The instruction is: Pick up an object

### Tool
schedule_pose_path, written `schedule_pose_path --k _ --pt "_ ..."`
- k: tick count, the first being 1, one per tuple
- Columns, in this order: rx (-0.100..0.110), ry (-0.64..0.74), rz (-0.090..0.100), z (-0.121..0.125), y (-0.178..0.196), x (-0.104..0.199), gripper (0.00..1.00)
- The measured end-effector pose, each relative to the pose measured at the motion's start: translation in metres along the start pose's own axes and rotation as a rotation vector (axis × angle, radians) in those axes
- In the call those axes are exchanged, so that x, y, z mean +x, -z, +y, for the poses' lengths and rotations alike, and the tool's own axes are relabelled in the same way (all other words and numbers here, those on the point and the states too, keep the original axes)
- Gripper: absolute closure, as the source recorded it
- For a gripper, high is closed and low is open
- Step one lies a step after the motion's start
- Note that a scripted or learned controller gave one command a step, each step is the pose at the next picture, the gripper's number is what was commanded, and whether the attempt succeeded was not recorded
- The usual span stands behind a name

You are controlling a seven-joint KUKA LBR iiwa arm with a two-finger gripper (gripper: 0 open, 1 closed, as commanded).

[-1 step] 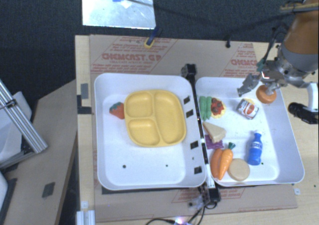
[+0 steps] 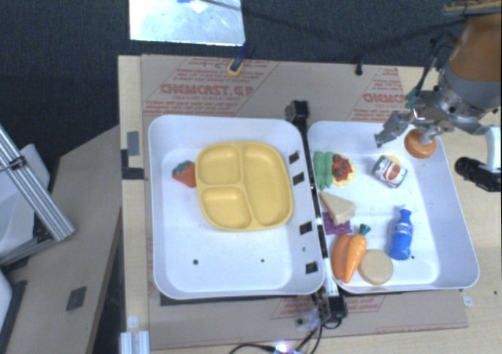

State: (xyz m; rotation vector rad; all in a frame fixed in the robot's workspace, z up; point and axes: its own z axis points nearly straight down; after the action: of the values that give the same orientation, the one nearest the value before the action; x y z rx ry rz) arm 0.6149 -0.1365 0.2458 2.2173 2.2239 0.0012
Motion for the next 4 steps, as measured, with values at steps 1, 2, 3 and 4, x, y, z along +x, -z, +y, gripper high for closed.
schedule_pose_path --k 1,2,3,4 --pt "0.003 -0.002 0.000 0.000 -0.042 0.000 0.00" --pt "0.004 -0.002 0.001 -0.003 -0.085 -0.004 0.00" --pt "-0.013 -0.002 -0.004 0.001 -0.106 -0.004 0.00" --pt "-0.016 -0.003 -0.006 0.002 -0.110 -0.005 0.00"
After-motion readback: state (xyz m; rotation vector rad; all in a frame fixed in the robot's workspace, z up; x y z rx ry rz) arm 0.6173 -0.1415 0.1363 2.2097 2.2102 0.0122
